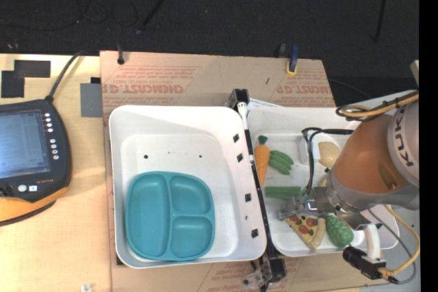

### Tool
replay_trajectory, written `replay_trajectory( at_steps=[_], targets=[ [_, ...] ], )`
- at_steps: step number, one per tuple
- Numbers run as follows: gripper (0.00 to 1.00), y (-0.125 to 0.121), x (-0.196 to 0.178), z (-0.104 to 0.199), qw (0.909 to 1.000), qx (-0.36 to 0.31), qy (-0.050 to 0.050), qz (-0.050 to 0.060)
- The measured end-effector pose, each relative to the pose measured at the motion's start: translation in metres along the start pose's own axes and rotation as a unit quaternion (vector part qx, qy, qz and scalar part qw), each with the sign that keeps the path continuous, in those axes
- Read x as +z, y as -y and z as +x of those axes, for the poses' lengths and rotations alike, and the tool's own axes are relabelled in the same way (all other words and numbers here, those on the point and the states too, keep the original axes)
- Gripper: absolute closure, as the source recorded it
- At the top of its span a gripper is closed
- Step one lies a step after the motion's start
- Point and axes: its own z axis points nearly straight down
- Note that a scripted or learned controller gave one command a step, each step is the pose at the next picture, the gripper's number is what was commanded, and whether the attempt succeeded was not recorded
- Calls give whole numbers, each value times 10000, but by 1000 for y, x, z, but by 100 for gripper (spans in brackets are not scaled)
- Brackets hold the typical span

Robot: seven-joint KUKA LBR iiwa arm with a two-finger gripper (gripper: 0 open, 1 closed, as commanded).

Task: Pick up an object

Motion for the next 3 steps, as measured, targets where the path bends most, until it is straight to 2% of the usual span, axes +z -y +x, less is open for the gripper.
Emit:
replay_trajectory(
  at_steps=[1,2,3],
  targets=[
    [0,-49,-54,24,10000,-25,2,-30],
    [0,-67,1,20,10000,-11,-10,9],
    [100,-68,-14,17,10000,16,14,-32]
  ],
)
